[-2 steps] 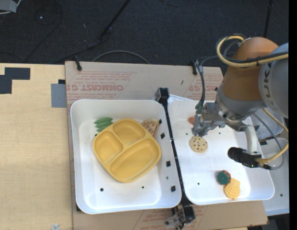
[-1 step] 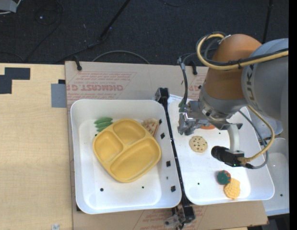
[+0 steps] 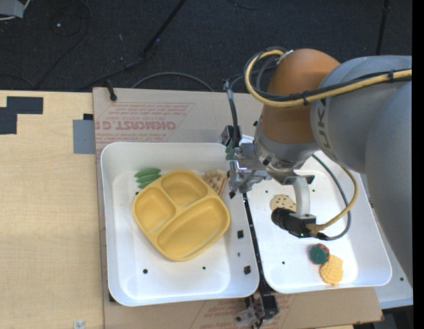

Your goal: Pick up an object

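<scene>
My gripper (image 3: 237,177) hangs over the divider between the two bins, at the right edge of the left bin (image 3: 122,266). Just to its left lies a tan ridged piece (image 3: 214,180), partly tucked behind the yellow divided plate (image 3: 181,214). A green pod (image 3: 147,175) lies at the plate's upper left. In the right bin (image 3: 366,269) a speckled cookie (image 3: 283,202) sits below the wrist. A teal-green round piece (image 3: 318,253) and a yellow bumpy piece (image 3: 331,271) lie near the front. I see nothing held.
The grey arm with its orange band (image 3: 301,94) covers the back of the right bin. A black part on a yellow cable (image 3: 294,222) hangs over that bin's middle. A cardboard sheet (image 3: 143,118) lies behind the bins, and wooden bench (image 3: 40,218) extends to the left.
</scene>
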`<state>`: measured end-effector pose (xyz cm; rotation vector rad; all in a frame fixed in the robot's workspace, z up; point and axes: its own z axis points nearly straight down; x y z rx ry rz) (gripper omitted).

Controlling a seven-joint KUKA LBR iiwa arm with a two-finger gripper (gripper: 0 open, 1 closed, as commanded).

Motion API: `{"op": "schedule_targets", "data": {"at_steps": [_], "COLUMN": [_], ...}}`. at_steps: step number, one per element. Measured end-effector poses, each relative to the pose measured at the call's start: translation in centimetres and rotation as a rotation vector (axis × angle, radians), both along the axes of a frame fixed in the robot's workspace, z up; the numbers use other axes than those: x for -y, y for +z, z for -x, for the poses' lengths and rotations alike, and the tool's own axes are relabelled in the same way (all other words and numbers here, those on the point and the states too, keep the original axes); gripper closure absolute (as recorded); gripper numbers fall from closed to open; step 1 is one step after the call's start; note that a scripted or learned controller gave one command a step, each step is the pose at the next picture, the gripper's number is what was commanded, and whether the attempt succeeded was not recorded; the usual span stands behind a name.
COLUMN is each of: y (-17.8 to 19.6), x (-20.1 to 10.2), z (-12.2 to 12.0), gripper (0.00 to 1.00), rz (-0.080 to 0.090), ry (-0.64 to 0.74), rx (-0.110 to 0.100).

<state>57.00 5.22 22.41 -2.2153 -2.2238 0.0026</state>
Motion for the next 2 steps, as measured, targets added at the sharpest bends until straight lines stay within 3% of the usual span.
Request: {"op": "schedule_targets", "data": {"at_steps": [1, 2], "y": [-0.96, -0.9], "x": [-4.81, -4.6], "z": [-0.7, -0.68], "gripper": [1.0, 0.0], "rz": [0.0, 0.002], "ry": [0.001, -0.001], "rx": [0.0, 0.0]}}
